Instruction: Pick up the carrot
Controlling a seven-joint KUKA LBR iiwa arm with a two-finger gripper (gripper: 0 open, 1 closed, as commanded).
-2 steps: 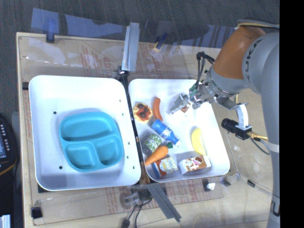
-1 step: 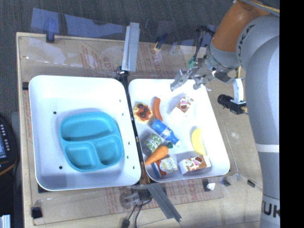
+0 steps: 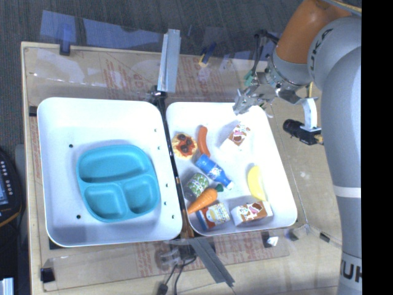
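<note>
At the left edge a dark device (image 3: 6, 186) is cut off by the frame and too partial to identify. The left bin (image 3: 55, 112) sits on the surface (image 3: 92, 63) and holds a blue divided tray (image 3: 116, 180), which has one long compartment toward 12 o'clock and two smaller ones toward 6 o'clock. A grey metal bar (image 3: 167, 60) runs from the seam between the bins toward 12 o'clock, and another bar (image 3: 212, 266) leaves the seam toward 5 o'clock.

The right bin (image 3: 279, 177) is crowded. Near its 11 o'clock corner lies a small round pizza-like toy (image 3: 183, 144), with a red-orange sausage (image 3: 202, 141) just beside it at 3 o'clock. Below them a blue bottle (image 3: 212, 169) lies tilted, and a greenish speckled can (image 3: 196, 184) sits at its 7 o'clock. The carrot (image 3: 204, 200) lies toward the bin's 7 o'clock corner, orange tip pointing at 8 o'clock, its green top touching or nearly touching the can. At the carrot's 5 o'clock a small printed carton (image 3: 217, 215) rests against the bin's near wall, its label too blurred to read, and a second carton (image 3: 251, 212) lies beside it. A yellow banana-like piece (image 3: 256, 183) lies by the right wall, and a white-and-red packet (image 3: 238, 135) lies near 1 o'clock.

The gripper (image 3: 244, 103) hovers over the bin's far rim at 12 o'clock, well apart from the carrot; its fingers blur together, so I cannot tell whether they are parted. The arm (image 3: 331, 72) is cut off at the right.
</note>
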